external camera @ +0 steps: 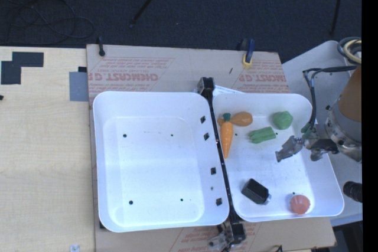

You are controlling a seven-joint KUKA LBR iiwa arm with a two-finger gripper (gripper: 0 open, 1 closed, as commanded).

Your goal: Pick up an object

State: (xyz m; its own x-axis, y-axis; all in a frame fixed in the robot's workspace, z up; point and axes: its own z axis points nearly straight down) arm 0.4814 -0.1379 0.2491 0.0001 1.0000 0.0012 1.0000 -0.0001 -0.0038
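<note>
1. Pincer [299, 147] hangs over the right bin [331, 186], beside its right wall; whether it grips or gapes is unclear.
2. Nearest it lies the green block [261, 135], resting on that bin's floor.

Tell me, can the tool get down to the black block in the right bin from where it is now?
Probably yes. The tool hangs over the right bin, and the black block lies apart from the other items with bare floor around it and nothing above it.

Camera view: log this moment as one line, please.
tool: over right white bin, nothing gripped | nearest: green oblong toy | others: orange carrot toy, black block
</note>
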